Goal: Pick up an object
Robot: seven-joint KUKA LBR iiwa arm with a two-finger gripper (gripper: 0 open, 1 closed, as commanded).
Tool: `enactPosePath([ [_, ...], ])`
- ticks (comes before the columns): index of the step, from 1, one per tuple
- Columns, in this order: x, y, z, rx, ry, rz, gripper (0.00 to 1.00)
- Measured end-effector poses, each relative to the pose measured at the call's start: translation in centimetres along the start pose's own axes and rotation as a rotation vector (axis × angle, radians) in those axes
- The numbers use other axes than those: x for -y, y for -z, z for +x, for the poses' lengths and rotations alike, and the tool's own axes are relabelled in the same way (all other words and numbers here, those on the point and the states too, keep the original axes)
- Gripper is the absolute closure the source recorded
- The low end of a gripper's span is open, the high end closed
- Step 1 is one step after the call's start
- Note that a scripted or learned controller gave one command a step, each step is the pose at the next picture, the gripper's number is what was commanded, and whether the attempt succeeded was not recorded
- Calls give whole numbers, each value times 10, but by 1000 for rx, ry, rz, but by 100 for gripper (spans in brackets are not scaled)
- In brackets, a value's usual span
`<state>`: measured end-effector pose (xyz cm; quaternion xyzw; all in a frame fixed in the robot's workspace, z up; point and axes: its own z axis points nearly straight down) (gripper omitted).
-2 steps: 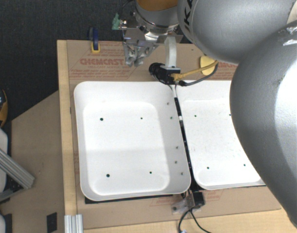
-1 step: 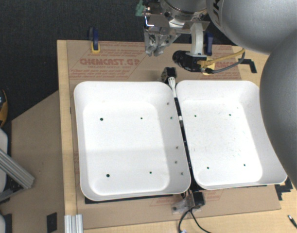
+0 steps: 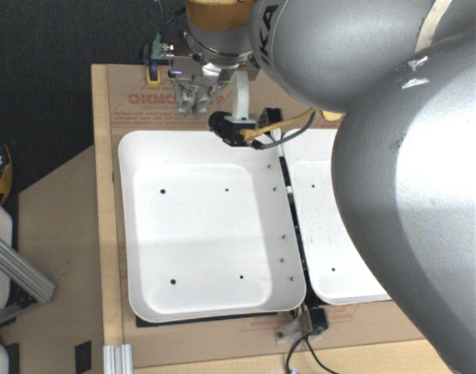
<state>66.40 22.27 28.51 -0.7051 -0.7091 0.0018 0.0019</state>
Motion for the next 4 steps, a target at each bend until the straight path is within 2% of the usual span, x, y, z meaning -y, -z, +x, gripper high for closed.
enactPosePath([
  [1, -3, 51, -48, 0, -10, -13, 100],
  [2, 1, -33, -24, 1, -4, 3, 100],
  [3, 10, 15, -56, 0, -9, -10, 100],
  [4, 8, -59, 6, 0, 0, 2, 100],
])
